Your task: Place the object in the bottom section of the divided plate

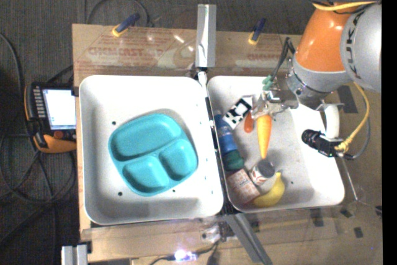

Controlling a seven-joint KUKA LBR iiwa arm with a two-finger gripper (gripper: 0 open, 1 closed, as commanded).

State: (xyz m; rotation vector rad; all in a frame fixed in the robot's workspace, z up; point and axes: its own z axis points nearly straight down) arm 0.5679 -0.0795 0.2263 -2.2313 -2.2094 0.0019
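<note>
Gripper (263,102) poised over right bin (322,192), directly above carrot (263,133). Finger state indeterminable. Plate (153,154) lying in left bin (93,195), well apart from carrot.

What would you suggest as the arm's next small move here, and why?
Probably a short descent to close on the carrot. The gripper sits over the right bin, right at the carrot's upper end, yet the view does not show a firm grasp. The blue divided plate lies in the left bin with nothing in its sections, so a pick has to come first.
</note>
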